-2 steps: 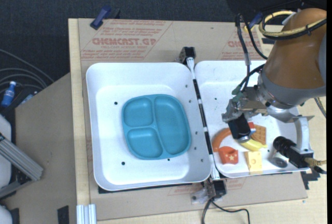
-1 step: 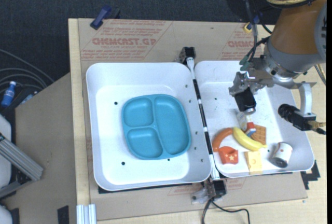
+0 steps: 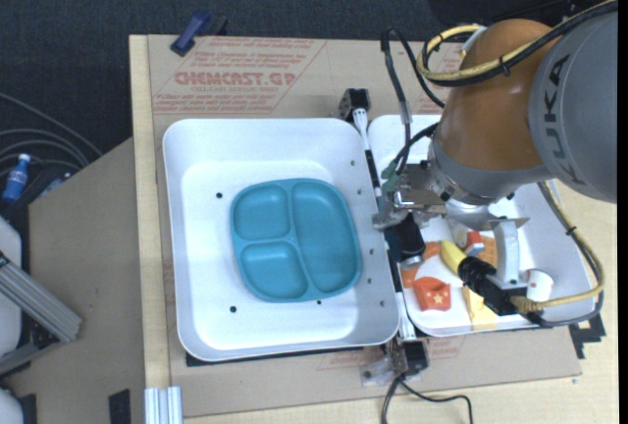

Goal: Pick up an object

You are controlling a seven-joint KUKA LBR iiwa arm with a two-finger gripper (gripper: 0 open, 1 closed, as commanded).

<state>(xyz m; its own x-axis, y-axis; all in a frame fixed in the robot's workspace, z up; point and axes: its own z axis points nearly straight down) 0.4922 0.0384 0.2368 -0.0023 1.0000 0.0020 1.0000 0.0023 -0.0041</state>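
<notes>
My gripper (image 3: 469, 221) hangs low over the left half of the right bin (image 3: 549, 309), with the grey and orange wrist covering most of it from above. Small objects lie in the bin just below it. A yellow banana-shaped piece (image 3: 451, 257) sits beside a red-orange toy (image 3: 432, 292). A pale yellow block (image 3: 478, 306) is to the right of the toy, and a small orange and white item (image 3: 475, 240) lies close under the wrist. I see nothing held.
The left bin (image 3: 196, 177) holds a blue divided plate (image 3: 292, 238) near its middle. A rim between the two bins runs just left of the gripper. A small blue object (image 3: 190, 34) lies on the cardboard beyond the bins.
</notes>
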